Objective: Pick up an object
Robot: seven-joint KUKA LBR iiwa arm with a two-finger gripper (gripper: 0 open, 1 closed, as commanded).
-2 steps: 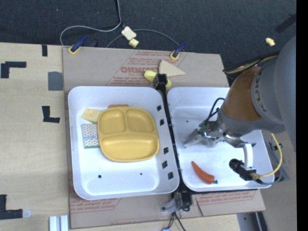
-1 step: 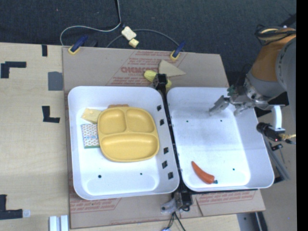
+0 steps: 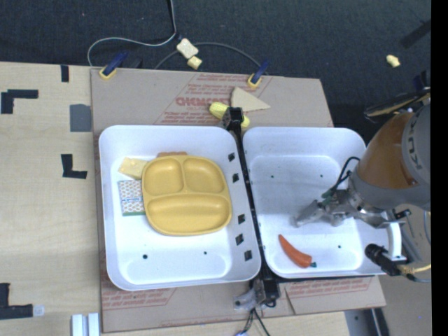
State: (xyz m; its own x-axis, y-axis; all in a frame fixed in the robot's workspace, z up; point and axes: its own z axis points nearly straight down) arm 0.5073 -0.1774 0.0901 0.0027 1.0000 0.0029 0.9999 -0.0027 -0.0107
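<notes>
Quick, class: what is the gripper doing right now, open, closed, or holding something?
Gripper: cannot be told from this view; it hangs over the right bin, above and apart from the orange carrot toy, with nothing seen between it.

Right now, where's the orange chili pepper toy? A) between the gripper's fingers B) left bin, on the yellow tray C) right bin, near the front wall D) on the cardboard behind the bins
C: the orange chili pepper toy lies on the floor of the right bin near its front wall, apart from the gripper above it.
</notes>
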